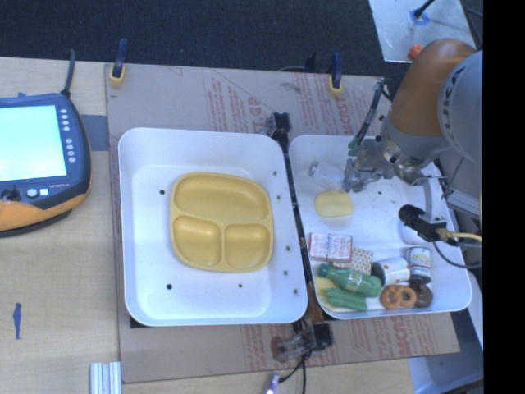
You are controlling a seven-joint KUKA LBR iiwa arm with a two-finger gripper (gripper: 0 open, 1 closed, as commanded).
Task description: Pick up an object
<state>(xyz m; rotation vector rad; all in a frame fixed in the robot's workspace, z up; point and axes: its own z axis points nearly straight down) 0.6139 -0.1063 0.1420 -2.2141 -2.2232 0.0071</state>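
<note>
Bins sit side by side so goods can pass between them; the left bin (139, 220) holds a yellow divided tray (221, 220), the right bin (459, 298) the small clutter; the gripper (354, 180) hangs just above a pale yellow piece (334, 204), apparently the target; whether its claw is wide or closed I cannot tell.

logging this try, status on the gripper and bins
Gripper low in right bin, just above pale yellow lump. Nothing seen held. Toy food piled at bin's near edge; yellow tray in left bin.
</note>
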